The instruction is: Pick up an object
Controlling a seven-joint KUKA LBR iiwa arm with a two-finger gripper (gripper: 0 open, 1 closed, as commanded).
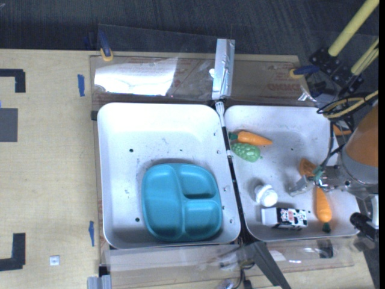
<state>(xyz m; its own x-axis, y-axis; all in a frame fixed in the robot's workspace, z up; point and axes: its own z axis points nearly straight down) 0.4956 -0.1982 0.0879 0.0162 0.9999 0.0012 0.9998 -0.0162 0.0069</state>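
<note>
Nearest the camera, a small black-and-white box (pixel 287 217) lies in the right bin (pixel 283 122), beside a white bottle (pixel 264 194) and an orange carrot (pixel 323 205). Best to descend squarely over one item, clear of its neighbours. From the right, the hand (pixel 305 182) hangs low over the bin near the carrot; whether it grips anything, I cannot tell.

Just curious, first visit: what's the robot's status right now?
Metal two-finger gripper low in right white bin, grip unclear. Orange toy carrot beside it. Small white bottle close by.
</note>
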